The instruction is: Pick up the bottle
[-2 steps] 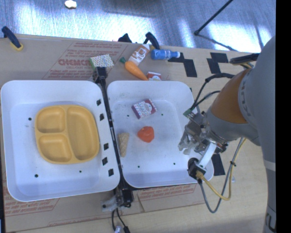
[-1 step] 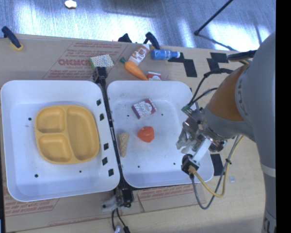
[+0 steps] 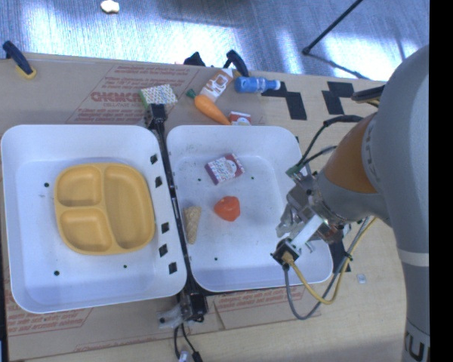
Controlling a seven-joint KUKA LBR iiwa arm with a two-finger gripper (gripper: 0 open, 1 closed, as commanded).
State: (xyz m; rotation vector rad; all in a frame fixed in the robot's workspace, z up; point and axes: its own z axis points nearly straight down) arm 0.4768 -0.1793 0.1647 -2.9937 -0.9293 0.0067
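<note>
Brown cardboard (image 3: 98, 104) is covering the bench, and two shallow white plastic bins are sitting on it side by side. The left bin (image 3: 23, 202) is holding a yellow divided plate (image 3: 104, 206). The right bin (image 3: 275, 145) is holding a small maroon packet with a pale label (image 3: 224, 169), a rounded orange-red lump (image 3: 227, 209) and a tan cone (image 3: 192, 223) close against the divider.

The small blue plastic bottle with a pale cap (image 3: 255, 85) is lying on its side outside both bins. It is resting on the cardboard just past the right bin's far rim, at about 12 o'clock from that bin's middle. An orange toy carrot (image 3: 210, 108) is lying near it at its 8 o'clock.

The gripper (image 3: 296, 225) is hanging over the right bin's 4 o'clock corner, well apart from the bottle. I cannot tell how its jaws are standing, and I am seeing nothing caught in them.

To my eye the bottle is looking light and fairly stiff. Its smooth round wall is likely to be slippery, and lying flat it is liable to roll off if nudged. I am judging the best hold to be across the blue body at its middle, with the jaws closing square to its long axis, not on the narrow cap end.
</note>
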